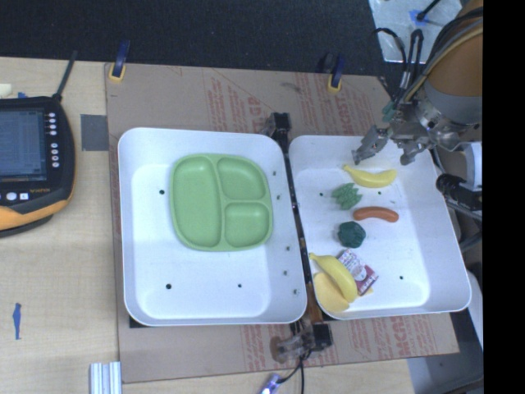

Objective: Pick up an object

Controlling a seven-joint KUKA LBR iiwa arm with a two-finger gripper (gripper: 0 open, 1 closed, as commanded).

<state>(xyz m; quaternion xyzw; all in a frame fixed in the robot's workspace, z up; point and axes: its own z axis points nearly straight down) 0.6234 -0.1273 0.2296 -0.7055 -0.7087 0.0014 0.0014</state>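
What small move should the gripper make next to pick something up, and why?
Probably lower straight toward the small banana. The gripper hovers just above its far edge in the right bin and holds nothing, and that banana lies apart from the green pieces and the sausage, so it looks the easiest to reach.

A light wooden bench carries a brown cardboard sheet, clamped at twelve o'clock by two blue clips. A teach pendant rests at nine o'clock. Dark floor lies beyond.
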